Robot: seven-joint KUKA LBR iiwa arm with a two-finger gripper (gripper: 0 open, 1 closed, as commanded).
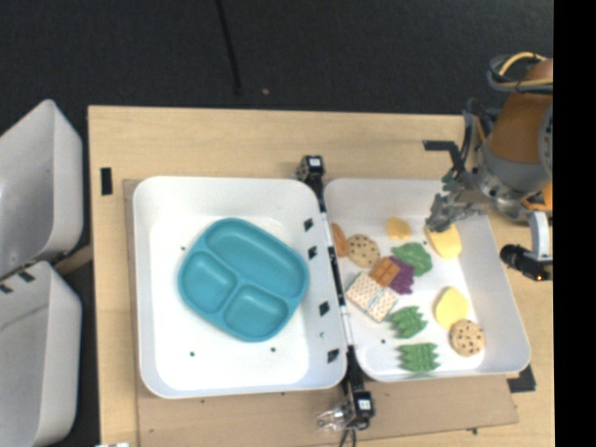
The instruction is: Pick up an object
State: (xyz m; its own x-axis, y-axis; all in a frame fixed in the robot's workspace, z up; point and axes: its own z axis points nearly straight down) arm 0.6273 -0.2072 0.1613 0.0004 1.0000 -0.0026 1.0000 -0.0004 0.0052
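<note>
The right bin [368, 196] holds several toy foods: a chip cookie [362, 250], a waffle-like square [370, 297], an orange and purple piece [392, 273], green leafy pieces [412, 256], a yellow block [445, 241], a small yellow piece [399, 227], a yellow oval [451, 305] and a second cookie [467, 337]. My gripper [441, 214] hangs low over the bin's far right part, just above the yellow block. Nothing shows between its fingers.
A blue divided plate [244, 277] lies in the left bin [158, 361]. The arm's grey body with its orange band [517, 128] reaches in over the bench's right edge. White chair-like shapes [33, 194] stand at the left.
</note>
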